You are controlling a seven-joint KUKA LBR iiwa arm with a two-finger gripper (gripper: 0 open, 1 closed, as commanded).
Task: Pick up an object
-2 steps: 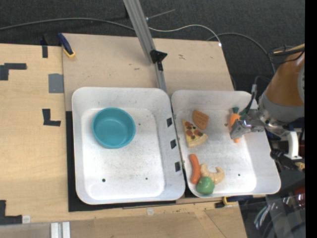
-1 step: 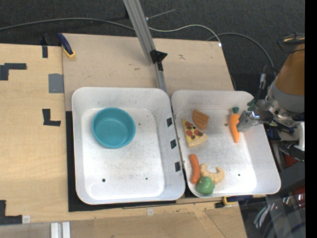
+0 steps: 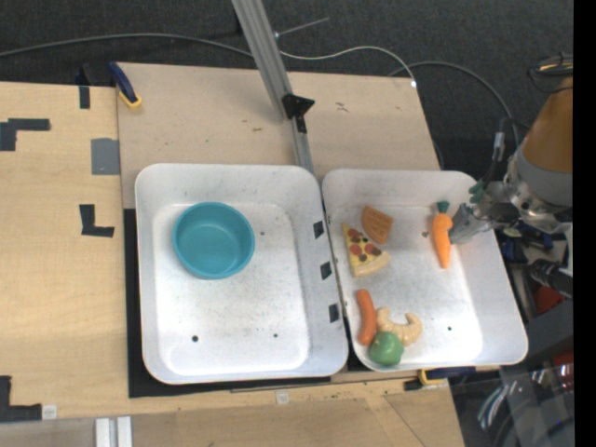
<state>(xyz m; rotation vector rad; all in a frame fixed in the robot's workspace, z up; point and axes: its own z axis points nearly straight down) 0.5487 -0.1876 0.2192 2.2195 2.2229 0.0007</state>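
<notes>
camera view | jaws [image 3: 463, 223] beside carrot [image 3: 441, 237] in right bin [image 3: 494, 343]; grip state: cannot tell

I see the left bin [image 3: 154, 343] mostly bare, with only 1 teal bowl [image 3: 214, 239] standing in its upper left part, so its lower and right floor is free for a pass. In the right bin [image 3: 498, 329], the pizza slice [image 3: 364, 250], bread piece [image 3: 377, 223], sausage [image 3: 367, 315], pale croissant [image 3: 399, 325] and green ball [image 3: 386, 348] crowd the left half, and the carrot [image 3: 441, 237] lies upper right just beside the gripper [image 3: 466, 223]. The lower right floor stays free, while a slanted metal pole [image 3: 267, 54] crosses above the seam at top centre.
</notes>
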